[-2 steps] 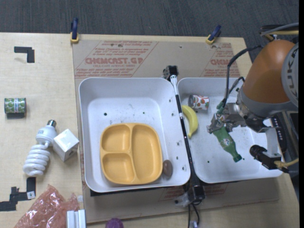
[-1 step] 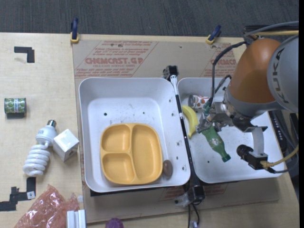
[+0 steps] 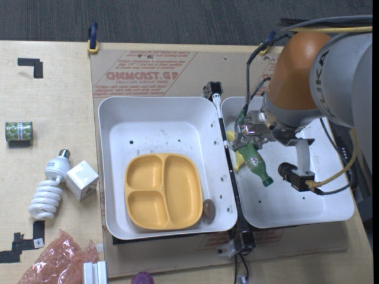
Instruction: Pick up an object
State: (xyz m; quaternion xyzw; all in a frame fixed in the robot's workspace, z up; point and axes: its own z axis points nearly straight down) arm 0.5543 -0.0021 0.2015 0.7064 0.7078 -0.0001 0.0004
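My gripper (image 3: 247,136) hangs over the left side of the right bin (image 3: 308,209), under the arm's orange band. Just below it, a green bottle (image 3: 258,165) slants down to the right, its cap end toward the bin's middle. The bottle's upper end meets the gripper's underside; I cannot make out whether it is held. A yellow object (image 3: 236,156) lies against the bin's left wall, beside the bottle. In the left bin (image 3: 112,158), a yellow divided plate (image 3: 164,190) has a small brown object (image 3: 208,210) at its right edge.
A black part with a cable (image 3: 294,175) hangs from the arm over the right bin. On the bench to the left lie a spiral light bulb (image 3: 48,189), a white cube (image 3: 82,180), a green can (image 3: 19,132) and a red mesh bag (image 3: 56,260).
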